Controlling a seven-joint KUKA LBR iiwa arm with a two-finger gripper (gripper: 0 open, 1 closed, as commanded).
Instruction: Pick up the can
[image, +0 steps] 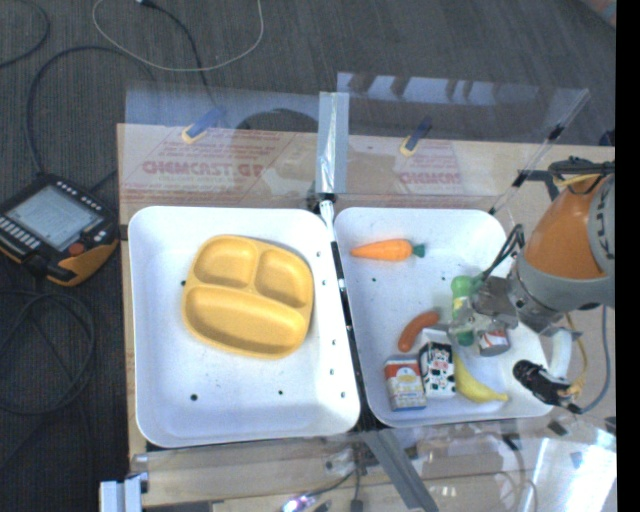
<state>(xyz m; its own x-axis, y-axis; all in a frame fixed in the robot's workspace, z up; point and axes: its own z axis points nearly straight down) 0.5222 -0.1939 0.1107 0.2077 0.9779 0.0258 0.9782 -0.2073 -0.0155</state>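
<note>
The can is a small silver tin with a red label, lying in the right bin near its right wall. My gripper hangs low over the bin, right at the can's upper left side, and partly covers it. The grey wrist with its orange band reaches in from the right above it. I cannot make out whether the can sits inside the gripper or just beside it.
Around the can lie a green item, a red sausage, a cow-patterned carton, a small box and a banana. A carrot lies at the back. The left bin holds a yellow divided plate.
</note>
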